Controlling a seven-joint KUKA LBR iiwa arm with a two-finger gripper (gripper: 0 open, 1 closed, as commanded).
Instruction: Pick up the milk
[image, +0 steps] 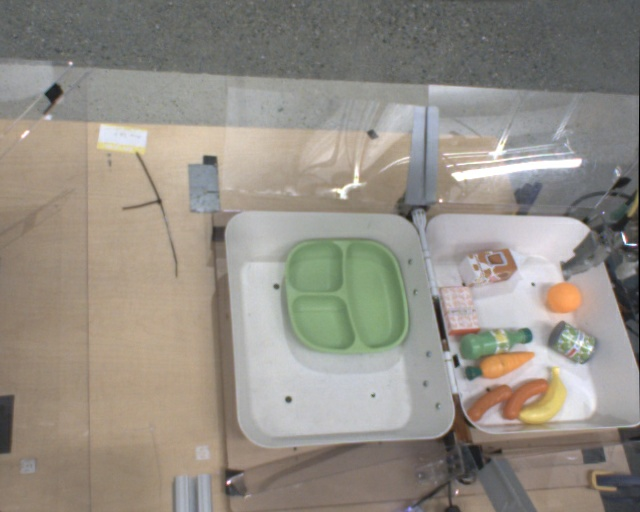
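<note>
The milk (489, 266) lies well left of the claw (585, 260), whose grip I cannot tell

Arm part-visible at right edge; gripper (583, 262) apparently low, angled down-left; rest cropped by frame.

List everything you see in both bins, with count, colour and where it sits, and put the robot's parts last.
divided plate: 1, green, middle of left bin
milk carton: 1, brown and white, top of right bin
small box: 1, pink and white, left edge of right bin
bottle: 1, green, lying below the box
carrot: 1, orange, below the bottle
sausages: 2, red-brown, bottom of right bin
banana: 1, yellow, beside the sausages
orange: 1, orange, right side
can: 1, green, below the orange
gripper: 1, grey, upper right corner of right bin
</note>
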